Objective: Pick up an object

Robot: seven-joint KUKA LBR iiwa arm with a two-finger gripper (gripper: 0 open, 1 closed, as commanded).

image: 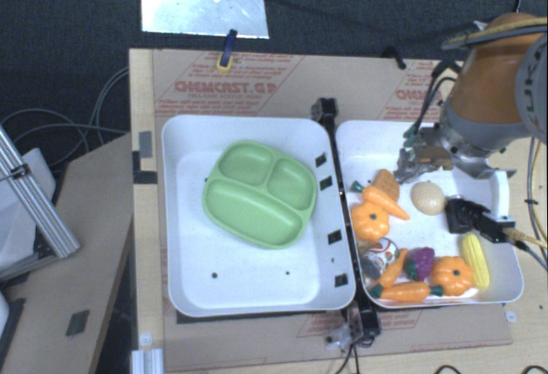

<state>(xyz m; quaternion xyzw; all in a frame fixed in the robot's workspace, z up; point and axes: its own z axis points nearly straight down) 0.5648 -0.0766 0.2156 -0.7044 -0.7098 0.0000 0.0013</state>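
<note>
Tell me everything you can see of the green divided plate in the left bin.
The green divided plate is pale green, looks like smooth plastic, and has rounded corners. Raised ridges split it into three compartments: one long one along the near-left side and two smaller ones at the far side. It lies flat and right side up, turned at an angle, on the floor of the left bin. Nothing else touches it.

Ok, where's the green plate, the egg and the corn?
green plate (259,193), camera view, on its middle divider.
egg (427,197), camera view, on its middle.
corn (475,259), camera view, on its yellow middle.
</note>
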